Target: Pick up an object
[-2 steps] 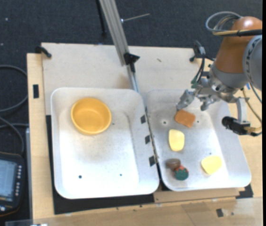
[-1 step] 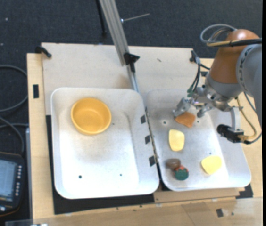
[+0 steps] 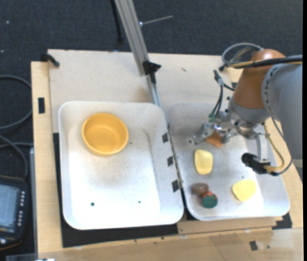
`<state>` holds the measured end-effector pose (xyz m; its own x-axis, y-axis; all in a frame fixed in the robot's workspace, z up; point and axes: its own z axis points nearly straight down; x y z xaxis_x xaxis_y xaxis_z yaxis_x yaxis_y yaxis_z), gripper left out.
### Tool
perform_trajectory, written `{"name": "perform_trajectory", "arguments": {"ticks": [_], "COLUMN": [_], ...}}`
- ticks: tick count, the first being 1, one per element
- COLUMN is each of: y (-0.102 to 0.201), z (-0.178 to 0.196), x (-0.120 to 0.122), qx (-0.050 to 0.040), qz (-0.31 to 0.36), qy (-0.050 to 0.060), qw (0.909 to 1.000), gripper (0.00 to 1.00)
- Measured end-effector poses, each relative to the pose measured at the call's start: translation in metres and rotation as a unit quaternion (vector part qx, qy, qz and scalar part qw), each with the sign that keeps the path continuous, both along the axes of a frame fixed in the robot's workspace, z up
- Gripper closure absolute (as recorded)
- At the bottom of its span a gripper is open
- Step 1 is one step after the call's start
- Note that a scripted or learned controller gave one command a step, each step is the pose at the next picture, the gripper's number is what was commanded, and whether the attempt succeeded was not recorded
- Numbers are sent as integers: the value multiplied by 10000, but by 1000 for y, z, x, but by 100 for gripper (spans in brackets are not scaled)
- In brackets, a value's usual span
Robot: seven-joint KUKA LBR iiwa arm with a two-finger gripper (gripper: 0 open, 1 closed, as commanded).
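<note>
- From my remote seat I see the grey arm with its orange band [image 3: 254, 86] reaching in from the right, bent down over the right shallow white bin [image 3: 276, 200].
- The two-finger gripper [image 3: 214, 133] sits low over the upper part of that bin; I cannot tell from this slanted view how its jaws stand.
- A small orange piece [image 3: 215, 141] shows right at the gripper's tip, touching or just under the metal (whether it is gripped or merely lying beneath, I cannot say).
- A pale yellow rounded block [image 3: 203, 161] lies on the bin floor just below the gripper, apart from it.
- A second yellow wedge-shaped piece [image 3: 244, 190] rests farther toward the bin's lower right corner, well apart from the gripper.
- A small brown lump [image 3: 199, 188] and a green round object with a red spot [image 3: 209, 199] lie together near the bin's lower left edge, the two touching or nearly so.
- The left shallow white bin [image 3: 115, 200] holds a yellow plastic bowl [image 3: 105, 133], upright, in its upper left part, far from the gripper.
- A slanted grey metal rail [image 3: 133, 31] runs from the top of the view down to the gap between the bins.
</note>
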<state>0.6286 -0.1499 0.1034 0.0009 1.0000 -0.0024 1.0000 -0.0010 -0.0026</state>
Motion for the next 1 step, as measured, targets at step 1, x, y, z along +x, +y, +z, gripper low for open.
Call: {"name": "perform_trajectory", "arguments": {"ticks": [1], "y": [-1], "z": [14], "x": [2], "qx": [-1], "qz": [-16], "qy": [-38], "qw": [10000], "gripper": [100]}}
